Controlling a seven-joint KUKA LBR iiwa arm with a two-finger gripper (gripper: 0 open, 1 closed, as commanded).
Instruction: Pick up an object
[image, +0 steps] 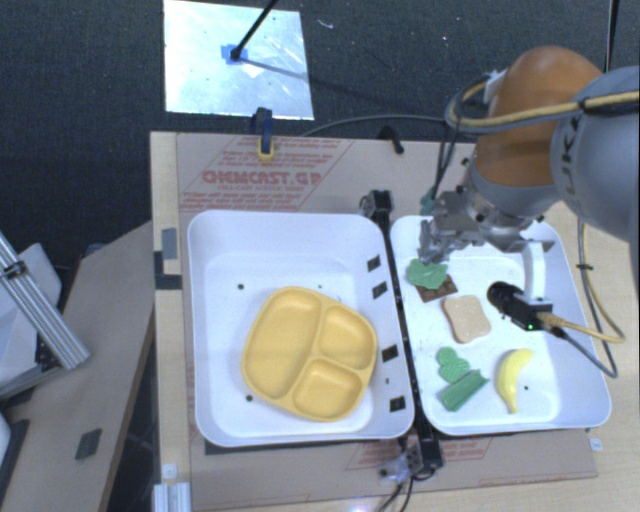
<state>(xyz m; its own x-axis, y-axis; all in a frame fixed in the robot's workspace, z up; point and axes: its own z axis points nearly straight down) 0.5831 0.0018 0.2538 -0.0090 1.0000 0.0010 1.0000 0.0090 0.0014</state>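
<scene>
Red print on the brown sheet (300, 165) covering the surface read "CHEMCAST GP" just behind the left bin (290, 225). Smaller red lines around it were too fine to read. A blue and yellow clamp (263, 130) gripped the sheet's far edge.

The arm (600, 150) came in from the right, its orange band (535, 85) high over the far corner of the right bin (575, 400). The wrist was bent down and leftward, so that the pincer (432, 250) hung over the far left part of that bin. It was directly above a green leafy piece (427, 272). Whether the pincer was released or clenched could not be told, nor whether it touched the leaf.

The green leafy piece lay on a small brown slab (440, 291), close to the bin's left wall. Just beside them, toward the near side, lay a pale slice of toast (467, 318). Nearer still were a green sprig (452, 362) and a green wedge (462, 390), touching each other, and a yellow banana (514, 376) to their right.

The left bin held a yellow divided plate (310, 352) with three compartments, lying flat and turned at a slant.
</scene>
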